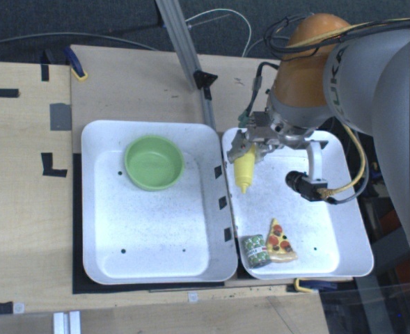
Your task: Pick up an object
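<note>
A yellow squeeze bottle (pixel 244 173) is at the left side of the right bin (pixel 328 223), its pointed tip towards the front. Its upper end sits between the fingers of my gripper (pixel 248 150), which comes down on it from above and is shut on it. I cannot tell whether the bottle touches the bin floor. A toy pizza slice (pixel 280 241) and a small green can (pixel 255 250) lie together near the right bin's front edge, well below the gripper.
A green bowl (pixel 154 162) stands in the upper part of the left bin (pixel 100 242). The ridge between the two bins (pixel 222 193) runs just left of the bottle. A grey pole (pixel 184 40) slants in from the top.
</note>
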`<state>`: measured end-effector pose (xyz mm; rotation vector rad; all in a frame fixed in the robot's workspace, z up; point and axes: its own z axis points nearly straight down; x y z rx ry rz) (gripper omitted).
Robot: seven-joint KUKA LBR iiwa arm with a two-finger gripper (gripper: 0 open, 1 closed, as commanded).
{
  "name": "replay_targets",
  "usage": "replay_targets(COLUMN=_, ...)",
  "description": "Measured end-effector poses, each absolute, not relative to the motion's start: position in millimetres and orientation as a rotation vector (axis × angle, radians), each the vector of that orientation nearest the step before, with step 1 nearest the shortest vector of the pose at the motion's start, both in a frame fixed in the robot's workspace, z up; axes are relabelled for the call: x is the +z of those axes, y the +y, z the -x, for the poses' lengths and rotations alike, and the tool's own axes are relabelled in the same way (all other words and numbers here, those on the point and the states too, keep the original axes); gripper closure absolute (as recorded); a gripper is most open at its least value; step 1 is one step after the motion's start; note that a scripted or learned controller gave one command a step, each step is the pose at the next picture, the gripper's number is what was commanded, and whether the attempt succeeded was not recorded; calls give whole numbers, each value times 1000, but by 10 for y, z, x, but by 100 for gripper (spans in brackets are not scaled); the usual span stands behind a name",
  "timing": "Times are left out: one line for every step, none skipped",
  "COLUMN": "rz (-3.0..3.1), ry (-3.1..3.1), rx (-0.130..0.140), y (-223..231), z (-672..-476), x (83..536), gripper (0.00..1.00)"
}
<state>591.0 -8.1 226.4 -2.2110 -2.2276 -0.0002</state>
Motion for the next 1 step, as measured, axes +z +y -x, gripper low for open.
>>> replay_targets(rz=2210, ry=-2228, rx=1, y=473, z=-5743, x=2363, gripper=100)
